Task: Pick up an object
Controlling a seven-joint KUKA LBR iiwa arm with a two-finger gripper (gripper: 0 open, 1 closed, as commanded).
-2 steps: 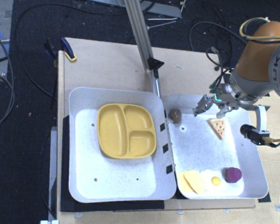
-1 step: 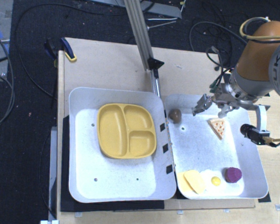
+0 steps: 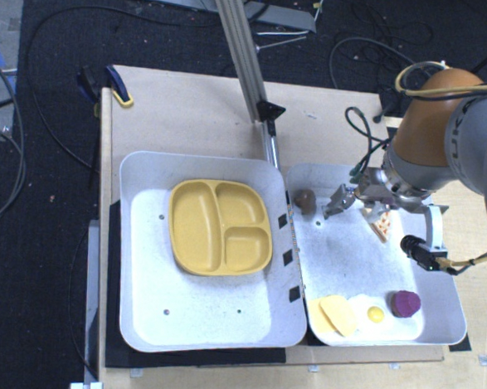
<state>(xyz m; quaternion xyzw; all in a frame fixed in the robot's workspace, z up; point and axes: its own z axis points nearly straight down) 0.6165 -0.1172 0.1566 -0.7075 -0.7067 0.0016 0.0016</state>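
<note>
My pincer (image 3: 340, 203), grip state not discernible, hangs over the right bin's (image 3: 338, 263) far end, just beside a brown lump (image 3: 305, 200), well apart from the purple object (image 3: 405, 304) near its front corner.

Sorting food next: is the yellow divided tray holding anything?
Empty. All three compartments of the yellow divided plastic tray in the left white bin show bare yellow.

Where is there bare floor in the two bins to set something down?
Left bin: bare strips left of and below the yellow tray. Right bin: open middle, between the tool and the purple piece. Its near edge is crowded.
</note>
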